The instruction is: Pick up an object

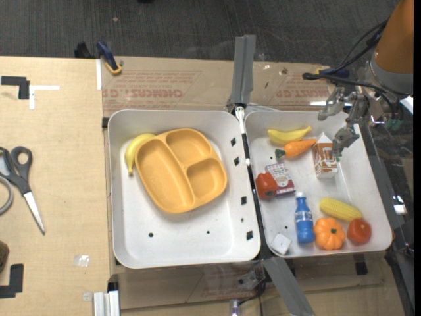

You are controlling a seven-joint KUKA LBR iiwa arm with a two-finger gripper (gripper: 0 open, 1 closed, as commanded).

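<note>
A: Where do we see the claw point(343, 131)?

B: We see it above the right bin point(378, 196), at the far right part, just over the small carton point(325, 159). Its fingers stand a little apart and nothing is between them, so it is released.

A: And what lies in that bin?

B: A banana point(289, 135) and a carrot point(299, 148) at the far side, a red can point(274, 181), a blue bottle point(303, 218), a corn cob point(340, 209), a small pumpkin point(329, 234) and a tomato point(358, 231).

A: The left bin point(131, 242)?

B: We see a yellow divided plate point(179, 169) there, with another banana point(135, 149) touching its left edge. Scissors point(24, 183) lie on the worktop point(52, 242).
</note>
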